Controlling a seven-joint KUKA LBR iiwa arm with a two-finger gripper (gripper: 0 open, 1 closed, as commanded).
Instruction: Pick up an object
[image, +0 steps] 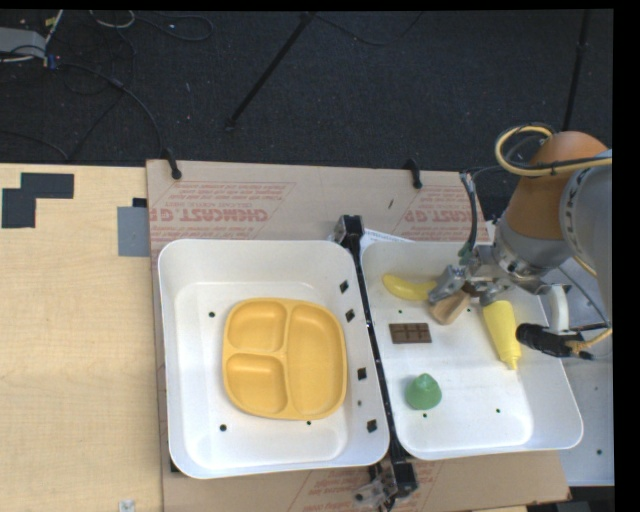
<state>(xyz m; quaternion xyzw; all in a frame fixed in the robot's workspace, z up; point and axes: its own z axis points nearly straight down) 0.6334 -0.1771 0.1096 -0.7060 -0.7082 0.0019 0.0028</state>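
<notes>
The bench (80, 330) of pale wood spreads across the lower part of the view, with a cardboard sheet (260, 205) lying on it under two shallow white bins set side by side. The left bin (190, 270) holds a yellow divided plate (285, 358) with three compartments, lying flat near the middle of its floor. The right bin (520, 420) holds the smaller things. The grey arm (560, 200), with its orange band, reaches in from the right above the far right part of that bin. Its gripper (462, 290) sits low over the upper middle of the right bin, and a tan, wood-coloured piece (448, 308) lies at its tips; whether the pincer is closed on that piece or merely resting over it cannot be told from this angle. Just right of the gripper lies a yellow bottle (502, 333), pointing toward the near edge. Just left of the gripper lies a yellow banana (405, 289). Below the banana sits a small brown chocolate bar (410, 333), and nearer the front edge stands a green rounded object (423, 391), apart from the rest.
</notes>
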